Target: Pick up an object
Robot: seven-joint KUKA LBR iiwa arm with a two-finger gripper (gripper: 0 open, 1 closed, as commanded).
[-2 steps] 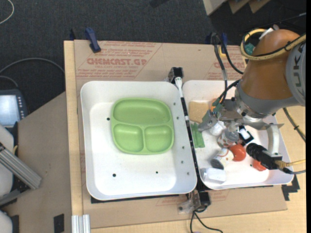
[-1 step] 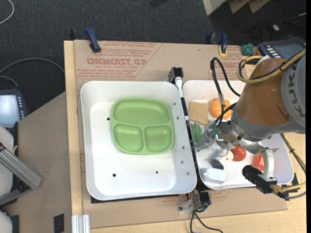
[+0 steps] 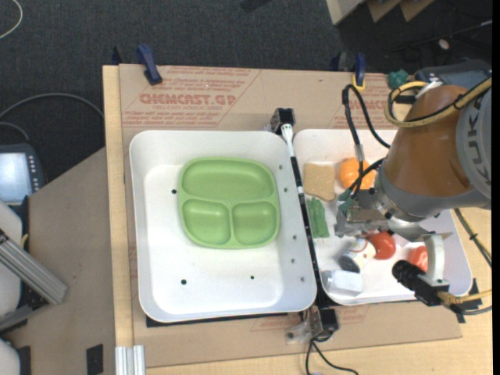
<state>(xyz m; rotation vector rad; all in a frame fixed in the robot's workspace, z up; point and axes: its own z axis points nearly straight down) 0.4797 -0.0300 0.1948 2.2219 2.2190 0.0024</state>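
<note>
Left bin [image 3: 148,233]: holds a pale green divided plate [image 3: 229,201], one long compartment above two smaller ones, lying flat near the bin's centre.

Right bin [image 3: 461,276]: crowded. A tan, sponge-like block [image 3: 319,180] lies near the upper left corner, with an orange ball-like item [image 3: 348,172] just beside it on the right. A flat green strip [image 3: 318,217] lies below the block, along the wall shared with the left bin. A red rounded object [image 3: 383,244] sits near the middle, a second red piece [image 3: 418,255] to its right, and a white-and-dark item [image 3: 345,276] near the lower left corner.

Arm [image 3: 437,155]: reaches in from the right, its orange band over the right bin. The gripper [image 3: 358,223] hangs low over the right bin, just above and left of the red rounded object. Jaws: cannot tell whether spread or pressed together; nothing is visibly between them.

Both bins rest on a cardboard-covered tabletop [image 3: 117,170].
</note>
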